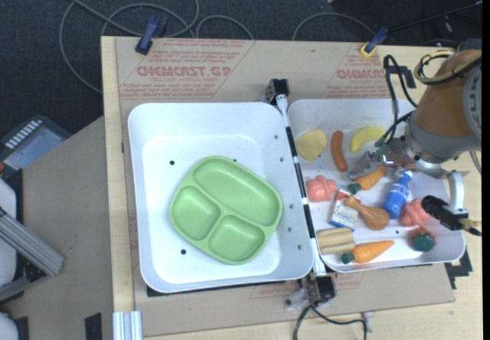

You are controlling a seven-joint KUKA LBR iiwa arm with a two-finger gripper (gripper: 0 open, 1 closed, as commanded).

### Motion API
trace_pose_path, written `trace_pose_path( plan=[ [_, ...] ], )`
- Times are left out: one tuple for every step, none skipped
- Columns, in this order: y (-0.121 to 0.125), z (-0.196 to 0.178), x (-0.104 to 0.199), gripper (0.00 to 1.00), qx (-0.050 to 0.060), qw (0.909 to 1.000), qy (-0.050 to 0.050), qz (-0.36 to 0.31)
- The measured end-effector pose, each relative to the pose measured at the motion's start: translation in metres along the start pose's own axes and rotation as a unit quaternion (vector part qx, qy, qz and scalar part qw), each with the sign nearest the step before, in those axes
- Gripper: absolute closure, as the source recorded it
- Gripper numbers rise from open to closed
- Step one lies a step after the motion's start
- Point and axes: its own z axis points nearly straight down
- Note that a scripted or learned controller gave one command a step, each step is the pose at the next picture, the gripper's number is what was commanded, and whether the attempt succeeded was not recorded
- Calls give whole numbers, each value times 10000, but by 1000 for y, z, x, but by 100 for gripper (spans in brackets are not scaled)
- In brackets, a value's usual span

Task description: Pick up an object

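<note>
Our gripper (385, 156) hovers low, its opening impossible to tell; the small carrot (370, 177) lies just nearer, long axis slanting left-right.

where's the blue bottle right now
The blue bottle lies in the right bin, toward its right side, between the drumstick and a pink toy.

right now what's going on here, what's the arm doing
A grey and orange arm reaches in from the right over the right bin, which is crowded with toy food: two carrots, a sausage, a blue bottle, a bread piece and more. Its gripper sits low by the upper carrot, but nothing can be seen held. The left bin holds a green divided tray.
</note>
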Motion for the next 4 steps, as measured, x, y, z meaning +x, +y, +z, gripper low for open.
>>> trace_pose_path(
  plan=[
    [-3, 0, 50, 0, 5, 10000, 5, -8],
    [-2, -10, 49, 100, -5, 10000, 1, -2],
    [-2, -10, 49, 0, -3, 10000, 1, -2],
    [17, 0, 52, 0, -16, 10000, -6, -5]
  ],
)
